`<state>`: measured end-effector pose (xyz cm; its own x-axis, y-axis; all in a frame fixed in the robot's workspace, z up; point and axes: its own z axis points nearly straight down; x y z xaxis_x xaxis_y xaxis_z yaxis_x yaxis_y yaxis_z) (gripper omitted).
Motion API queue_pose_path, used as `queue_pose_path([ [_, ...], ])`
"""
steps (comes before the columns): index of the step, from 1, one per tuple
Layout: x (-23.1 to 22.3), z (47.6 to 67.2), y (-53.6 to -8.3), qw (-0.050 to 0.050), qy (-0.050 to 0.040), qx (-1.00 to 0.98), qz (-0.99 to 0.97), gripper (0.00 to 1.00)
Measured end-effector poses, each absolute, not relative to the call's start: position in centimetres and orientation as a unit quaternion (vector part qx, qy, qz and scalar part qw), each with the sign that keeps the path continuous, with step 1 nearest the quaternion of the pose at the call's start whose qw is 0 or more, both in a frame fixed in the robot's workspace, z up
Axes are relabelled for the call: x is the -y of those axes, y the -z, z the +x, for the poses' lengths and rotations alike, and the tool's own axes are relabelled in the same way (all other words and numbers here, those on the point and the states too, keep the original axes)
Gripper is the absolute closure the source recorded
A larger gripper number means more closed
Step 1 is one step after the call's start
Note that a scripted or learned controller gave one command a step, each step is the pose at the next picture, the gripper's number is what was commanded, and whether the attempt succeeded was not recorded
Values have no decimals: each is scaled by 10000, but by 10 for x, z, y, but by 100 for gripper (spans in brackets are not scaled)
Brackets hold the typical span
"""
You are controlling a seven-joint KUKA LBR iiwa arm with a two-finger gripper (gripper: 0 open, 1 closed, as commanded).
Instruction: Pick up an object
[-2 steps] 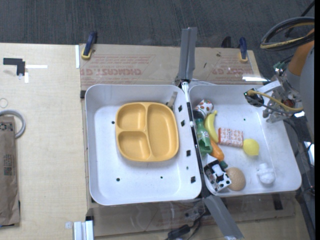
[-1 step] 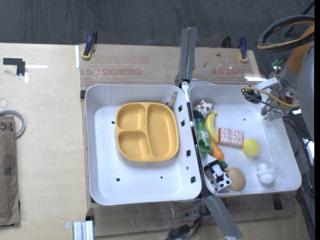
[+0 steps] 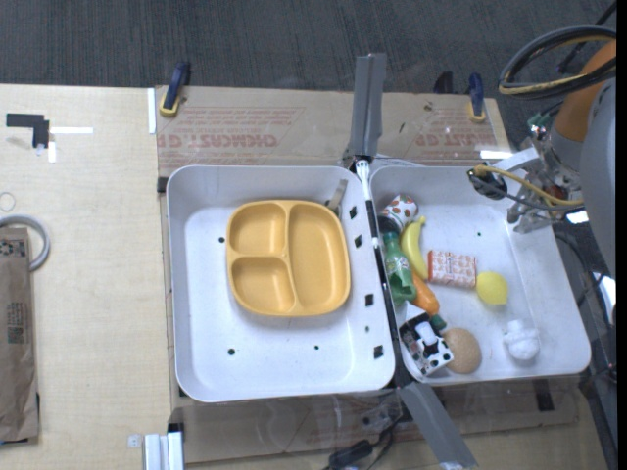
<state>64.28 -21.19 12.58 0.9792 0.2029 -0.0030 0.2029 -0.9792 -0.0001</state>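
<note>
Camera view: two shallow white plastic bins side by side on the bench. Left bin holds one yellow three-compartment plastic plate, sitting flat, nearer the far side of the bin.

Right bin holds the pickable items, mostly bunched along its left wall:
- small round white-and-red patterned object at the far-left corner
- yellow banana just beside it, lying lengthwise
- green crumpled packet touching the banana's left side
- orange carrot-like piece just below the banana
- red-and-white printed rectangular packet right of the banana, near bin centre
- yellow lemon-shaped ball just right of that packet
- black-and-white blocky object at the near-left corner, touching a tan round ball
- white lumpy object near the right wall, apart from the rest

Grey arm with orange band comes in at upper right. Gripper is over the far-right part of the right bin, above bare bin floor, well apart from the lemon-shaped ball and the packet. Nothing visible between the fingers. Pincer opening: cannot tell, cabling and wrist hardware clutter that area.

Brown cardboard sheet lies under the far edge of the bins.
</note>
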Motion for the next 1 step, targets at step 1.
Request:
queue_pose_path([
  [1, 222, 631, -120, -2, 17, -1022, 9948, 100],
])
